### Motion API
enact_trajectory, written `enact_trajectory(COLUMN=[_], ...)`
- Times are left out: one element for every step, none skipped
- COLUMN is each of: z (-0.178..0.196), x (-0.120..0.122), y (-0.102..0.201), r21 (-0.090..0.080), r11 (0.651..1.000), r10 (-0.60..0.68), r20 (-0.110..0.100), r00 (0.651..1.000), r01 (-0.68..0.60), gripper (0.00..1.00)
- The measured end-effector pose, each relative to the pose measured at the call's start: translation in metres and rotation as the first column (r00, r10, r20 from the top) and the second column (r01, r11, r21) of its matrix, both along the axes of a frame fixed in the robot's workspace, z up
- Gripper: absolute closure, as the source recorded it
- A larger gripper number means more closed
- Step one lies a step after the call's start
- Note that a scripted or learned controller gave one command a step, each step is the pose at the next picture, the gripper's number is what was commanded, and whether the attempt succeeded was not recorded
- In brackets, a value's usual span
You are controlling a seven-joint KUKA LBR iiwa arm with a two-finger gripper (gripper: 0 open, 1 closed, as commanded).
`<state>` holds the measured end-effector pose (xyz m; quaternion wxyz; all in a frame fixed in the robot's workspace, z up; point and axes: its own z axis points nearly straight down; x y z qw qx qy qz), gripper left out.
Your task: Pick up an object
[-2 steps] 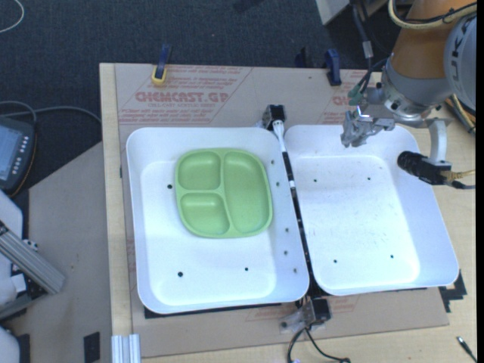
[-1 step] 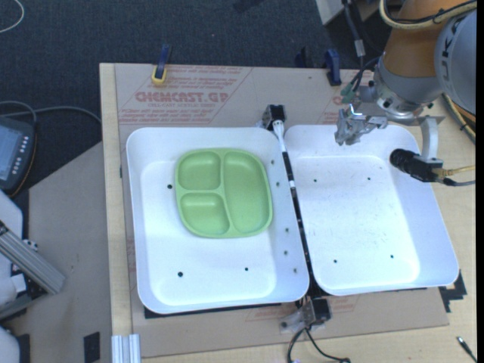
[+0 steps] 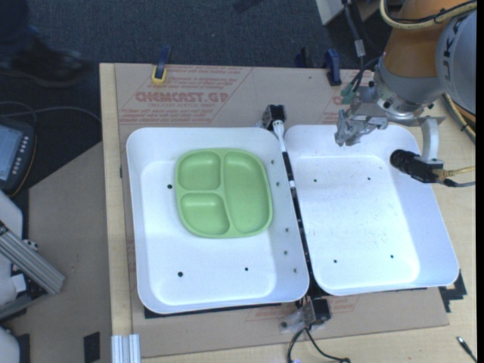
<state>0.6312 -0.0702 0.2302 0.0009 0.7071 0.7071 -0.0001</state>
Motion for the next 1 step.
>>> enact_trajectory(z=[-0.0006], x=[-0.0161], y=[-0.0044], r21=[0.001], r11=[1.000], r10=[-0.001], r20=[-0.004], r00=[1.000], r01=[0.001], gripper=[1.00])
